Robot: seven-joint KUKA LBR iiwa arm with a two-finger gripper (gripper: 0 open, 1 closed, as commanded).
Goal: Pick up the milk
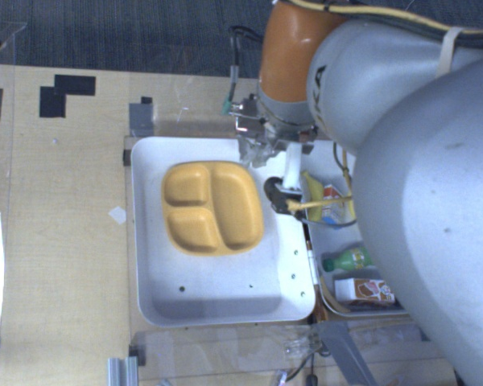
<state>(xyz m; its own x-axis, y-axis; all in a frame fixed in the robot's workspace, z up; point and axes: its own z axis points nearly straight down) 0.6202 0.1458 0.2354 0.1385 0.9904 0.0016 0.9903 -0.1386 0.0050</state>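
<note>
Starting at the near edge, you've got the pale bench (64, 215) with the two white bins on it. In the right bin (332, 304), look at the near corner. That's your milk carton (369, 290), white with brown and red print, lying down close to the near wall and partly tucked under the bulk of the grey arm (402, 135).

Just beyond it, a green bottle (350, 258) lies on its side with its cap pointing toward the left bin. Farther back in the same bin there's a yellow packet (315, 187), with something red and blue beside it that is too cluttered to name.

Swing over to the left bin (145, 296). A yellow divided plate (213, 207) with three compartments sits flat in its far half, and the near half is bare white floor.

Now the gripper (258, 149). It hangs over the far right corner of the left bin, just past the plate's far corner. It is well apart from the milk, with the packet and bottle lying between them. Whether the pincer is apart or together you cannot tell from this angle, and nothing shows in its grasp.

Above it is the orange band (294, 47), and far left on the bench are some black tape marks (64, 95).
</note>
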